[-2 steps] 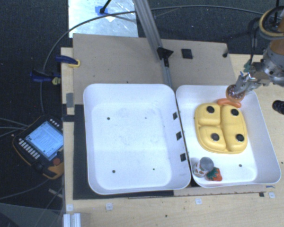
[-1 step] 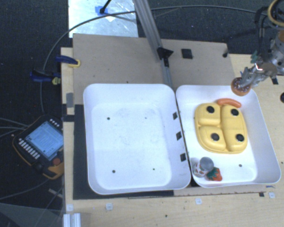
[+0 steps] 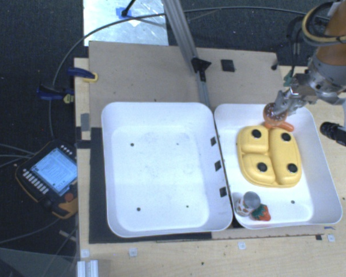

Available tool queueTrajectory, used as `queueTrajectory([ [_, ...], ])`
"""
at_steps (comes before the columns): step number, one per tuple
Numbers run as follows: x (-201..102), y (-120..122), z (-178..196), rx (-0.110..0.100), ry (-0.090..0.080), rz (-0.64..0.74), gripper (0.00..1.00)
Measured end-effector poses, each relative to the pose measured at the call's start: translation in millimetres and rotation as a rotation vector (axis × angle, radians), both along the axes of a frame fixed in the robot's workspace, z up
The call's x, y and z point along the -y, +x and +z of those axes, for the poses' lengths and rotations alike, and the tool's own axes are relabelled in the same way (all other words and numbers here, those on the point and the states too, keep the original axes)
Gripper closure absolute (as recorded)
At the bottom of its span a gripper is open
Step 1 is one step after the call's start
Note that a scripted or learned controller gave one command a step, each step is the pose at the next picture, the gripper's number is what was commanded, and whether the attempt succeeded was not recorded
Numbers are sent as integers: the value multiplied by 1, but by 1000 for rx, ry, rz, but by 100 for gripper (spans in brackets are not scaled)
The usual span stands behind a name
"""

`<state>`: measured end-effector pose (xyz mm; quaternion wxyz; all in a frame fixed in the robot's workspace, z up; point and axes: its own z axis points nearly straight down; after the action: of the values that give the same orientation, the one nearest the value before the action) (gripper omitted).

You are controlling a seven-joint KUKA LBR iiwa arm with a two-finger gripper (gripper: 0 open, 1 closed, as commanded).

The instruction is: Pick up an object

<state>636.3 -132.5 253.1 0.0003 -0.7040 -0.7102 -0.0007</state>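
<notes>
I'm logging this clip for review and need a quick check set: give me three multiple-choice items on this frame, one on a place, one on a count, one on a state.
1. Where does the yellow block lie?
A. in the left bin
B. in the right bin
C. on the bare bench

2. How many dark dots show on the yellow block's top?
A. two
B. four
C. six

3. How does the gripper stand?
A. low over the far edge of the right bin, at a small orange thing
B. resting in the middle of the left bin
C. raised high over the left bin

Key: 1 B, the block sits inside the right bin's walls. 2 B, one dot shows on each of its four lobes. 3 A, the arm reaches in from the right, with its tip down by the orange thing just beyond the block.
</notes>
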Motion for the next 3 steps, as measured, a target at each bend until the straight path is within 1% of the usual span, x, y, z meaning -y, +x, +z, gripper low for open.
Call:
queueTrajectory([
  [1,-43,-24,-7,-1,0,0,100],
  [2,-100,-38,-2,0,2,2,100],
  [3,-151,-51,-15,-1,1,0,100],
])
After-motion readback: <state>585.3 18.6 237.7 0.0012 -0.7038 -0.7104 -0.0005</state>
